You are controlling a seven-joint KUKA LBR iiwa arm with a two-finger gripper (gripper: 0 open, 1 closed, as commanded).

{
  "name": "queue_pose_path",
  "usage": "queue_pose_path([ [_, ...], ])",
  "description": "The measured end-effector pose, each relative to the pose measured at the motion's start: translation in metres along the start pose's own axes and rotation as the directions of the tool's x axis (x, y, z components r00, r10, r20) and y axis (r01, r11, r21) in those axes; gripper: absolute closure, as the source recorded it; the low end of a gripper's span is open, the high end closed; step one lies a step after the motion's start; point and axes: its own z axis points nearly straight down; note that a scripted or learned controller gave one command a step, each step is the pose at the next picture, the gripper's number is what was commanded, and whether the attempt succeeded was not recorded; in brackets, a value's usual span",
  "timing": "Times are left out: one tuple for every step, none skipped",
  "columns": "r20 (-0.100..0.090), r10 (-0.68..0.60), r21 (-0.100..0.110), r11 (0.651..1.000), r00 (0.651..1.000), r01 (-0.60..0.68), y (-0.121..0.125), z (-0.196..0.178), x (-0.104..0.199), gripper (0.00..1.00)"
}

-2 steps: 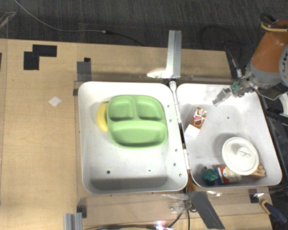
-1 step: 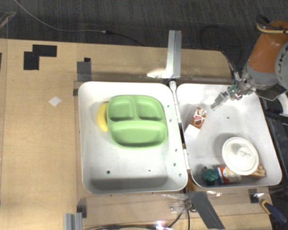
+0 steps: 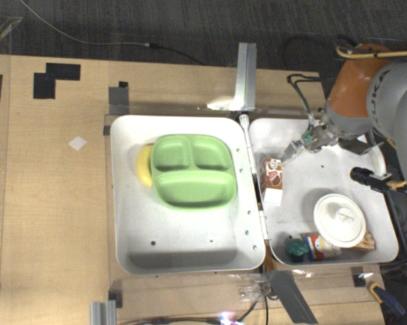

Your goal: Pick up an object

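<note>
My gripper (image 3: 307,141) hangs over the far part of the right bin (image 3: 291,202), below the grey arm with its orange band. Nothing shows in its grasp. A small brown and white carton (image 3: 273,179) stands by the bin's left wall, a little below and left of the gripper. A white round bowl (image 3: 339,219) sits in the near right part of the bin. A bottle with a dark green cap (image 3: 311,248) lies along the front wall. A tan piece (image 3: 368,242) pokes out from beside the bowl.
The left bin (image 3: 183,239) holds a green divided plate (image 3: 191,170) with a yellow object (image 3: 143,166) partly under its left edge. A metal post (image 3: 246,80) stands behind the divide between the bins.
</note>
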Motion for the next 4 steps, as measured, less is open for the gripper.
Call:
queue_pose_path([
  [0.012, 0.057, -0.006, 0.998, 0.998, -0.057, -0.060, -0.004, 0.056, 0.00],
  [0.018, 0.032, -0.008, 0.999, 0.999, -0.032, -0.048, -0.005, 0.057, 0.00],
  [0.002, -0.222, -0.002, 0.975, 0.975, 0.222, -0.070, -0.003, 0.033, 0.00],
  [0.030, -0.132, -0.013, 0.991, 0.991, 0.133, -0.136, -0.009, 0.092, 0.00],
])
